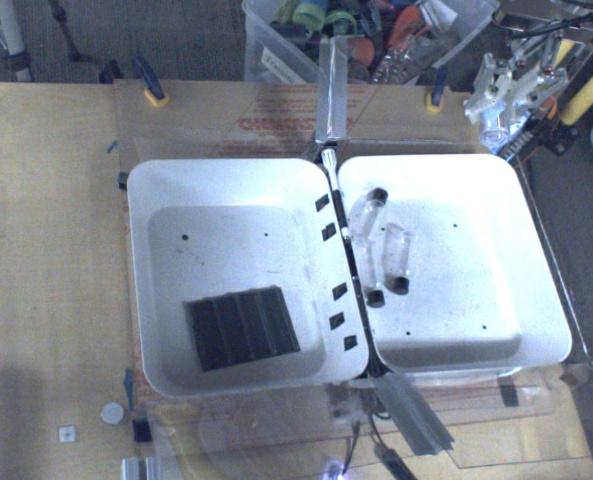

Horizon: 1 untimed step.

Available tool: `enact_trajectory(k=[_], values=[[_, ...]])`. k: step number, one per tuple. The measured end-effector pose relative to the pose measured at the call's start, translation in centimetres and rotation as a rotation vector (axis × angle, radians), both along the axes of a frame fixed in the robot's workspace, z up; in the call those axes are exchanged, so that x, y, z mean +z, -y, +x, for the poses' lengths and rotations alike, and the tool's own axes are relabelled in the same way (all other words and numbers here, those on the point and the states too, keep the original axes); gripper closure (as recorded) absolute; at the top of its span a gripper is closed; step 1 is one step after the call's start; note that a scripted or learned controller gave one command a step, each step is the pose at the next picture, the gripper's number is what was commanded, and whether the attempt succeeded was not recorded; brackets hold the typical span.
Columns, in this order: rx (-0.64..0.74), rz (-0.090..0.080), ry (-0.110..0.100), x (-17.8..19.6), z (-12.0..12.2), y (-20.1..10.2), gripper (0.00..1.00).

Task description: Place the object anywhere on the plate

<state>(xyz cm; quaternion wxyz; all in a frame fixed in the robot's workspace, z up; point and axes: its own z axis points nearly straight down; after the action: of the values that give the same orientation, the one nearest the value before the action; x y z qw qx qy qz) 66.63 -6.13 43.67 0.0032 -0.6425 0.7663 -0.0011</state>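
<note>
Over in the right bin (476, 268), the clear tube-like objects (396, 253) with dark ends are lying near the divider, bunched close together on the left side of that bin. None of them are on the black ribbed plate (241, 328), which sits flat in the left bin (166, 218) toward its near edge. Gripper (501, 98) is parked way up past the right bin's far corner, well away from everything, and honestly I can't tell if it's clenched or released.
</note>
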Motion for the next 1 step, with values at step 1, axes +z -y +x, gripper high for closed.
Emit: enact_trajectory(k=[1], values=[[0.137, 0.001, 0.000, -0.01, 0.06, -10.83, 1.00]])
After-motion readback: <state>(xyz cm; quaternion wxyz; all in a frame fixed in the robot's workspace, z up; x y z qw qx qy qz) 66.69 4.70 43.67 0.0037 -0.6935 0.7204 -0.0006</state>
